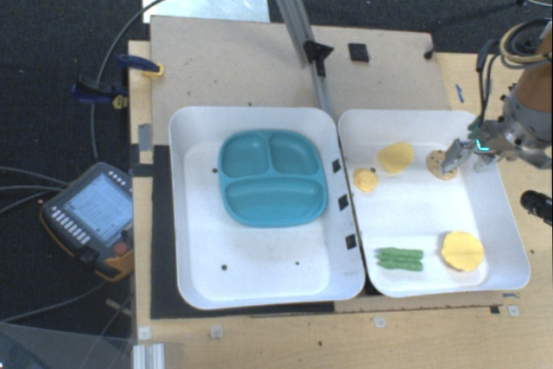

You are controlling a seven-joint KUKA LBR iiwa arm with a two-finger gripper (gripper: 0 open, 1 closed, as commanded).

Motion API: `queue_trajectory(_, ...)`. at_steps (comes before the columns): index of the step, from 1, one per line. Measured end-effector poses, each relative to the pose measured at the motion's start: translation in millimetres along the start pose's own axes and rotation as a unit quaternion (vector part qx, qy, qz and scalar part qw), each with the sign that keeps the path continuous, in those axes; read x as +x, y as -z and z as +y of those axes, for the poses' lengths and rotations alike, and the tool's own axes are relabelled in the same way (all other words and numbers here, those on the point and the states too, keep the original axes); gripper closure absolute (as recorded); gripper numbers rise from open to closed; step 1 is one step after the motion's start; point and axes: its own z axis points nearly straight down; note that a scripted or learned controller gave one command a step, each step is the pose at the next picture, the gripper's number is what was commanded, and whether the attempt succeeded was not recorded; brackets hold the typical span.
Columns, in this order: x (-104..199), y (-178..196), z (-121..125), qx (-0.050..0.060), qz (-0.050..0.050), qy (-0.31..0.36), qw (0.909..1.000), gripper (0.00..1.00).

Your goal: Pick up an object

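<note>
A smooth teal plastic divided plate (273,178) sits in the left white bin (194,272). In the right white bin (510,268), the arm's gripper (458,153) hangs over a small round tan cookie-like piece (443,164) at the far edge; I cannot tell its grip or contact

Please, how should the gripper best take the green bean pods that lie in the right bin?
Probably from straight above, at the middle of the green bean pods. They lie flat and long, left to right in the camera view, so the fingers should close across the narrow width, front to back. White floor of the right bin shows on all sides, with the yellow piece apart.
</note>
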Motion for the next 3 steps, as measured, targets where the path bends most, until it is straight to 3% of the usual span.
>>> queue_trajectory(1, 0.0, 2.0, 1.3, -0.002, -0.001, 0.0, 1.0, 0.0)
queue_trajectory(3, 2.1, -98.5, -1.0, -0.003, -0.001, -0.002, 1.0, 0.0)
